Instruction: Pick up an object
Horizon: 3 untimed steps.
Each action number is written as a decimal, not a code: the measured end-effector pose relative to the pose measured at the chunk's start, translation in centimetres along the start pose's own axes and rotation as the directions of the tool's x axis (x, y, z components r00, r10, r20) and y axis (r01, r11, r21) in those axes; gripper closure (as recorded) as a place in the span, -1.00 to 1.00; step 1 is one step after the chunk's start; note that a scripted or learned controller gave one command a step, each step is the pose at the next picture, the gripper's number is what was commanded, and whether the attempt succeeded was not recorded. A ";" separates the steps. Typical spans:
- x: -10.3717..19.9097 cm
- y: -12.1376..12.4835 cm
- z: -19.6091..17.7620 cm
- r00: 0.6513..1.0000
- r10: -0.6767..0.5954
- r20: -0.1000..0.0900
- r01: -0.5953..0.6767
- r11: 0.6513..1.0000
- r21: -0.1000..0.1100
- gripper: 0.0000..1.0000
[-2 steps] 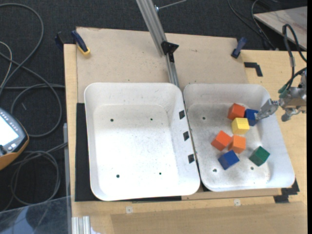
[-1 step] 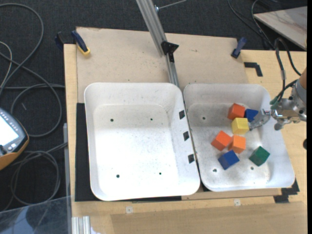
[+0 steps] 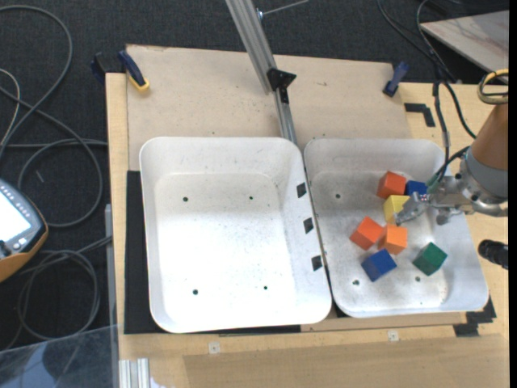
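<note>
Several coloured blocks lie in the right bin (image 3: 347, 293). An orange block (image 3: 392, 183) and a small blue block (image 3: 417, 190) sit at the back, with a yellow block (image 3: 393, 207) just in front of them. Two more orange blocks (image 3: 367, 233) (image 3: 397, 238) lie side by side in the middle. Nearer the front are a blue block (image 3: 378, 263) and a green block (image 3: 430, 258). My gripper (image 3: 415, 207) reaches in from the right, low over the bin, its tip right beside the yellow block and below the small blue one.
The left bin (image 3: 161, 217) stands beside the right one, with a dividing rim between them. A metal pole (image 3: 257, 39) rises at the back centre. Cables lie off the bench at left and upper right.
</note>
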State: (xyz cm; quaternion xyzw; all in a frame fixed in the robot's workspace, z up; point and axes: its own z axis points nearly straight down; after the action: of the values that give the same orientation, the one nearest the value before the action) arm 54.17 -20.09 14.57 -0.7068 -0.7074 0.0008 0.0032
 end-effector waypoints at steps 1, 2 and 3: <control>-0.1 0.2 -1.5 1.000 0.000 0.003 0.000 1.000 -0.008 1.00; 0.8 0.0 -7.3 1.000 -0.002 0.006 0.002 1.000 -0.014 1.00; 0.8 0.1 -12.2 1.000 -0.002 0.006 0.002 1.000 -0.014 1.00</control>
State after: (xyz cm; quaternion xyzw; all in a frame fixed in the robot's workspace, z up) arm 54.35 -19.32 26.78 -0.7062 -0.7080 -0.0018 -0.0037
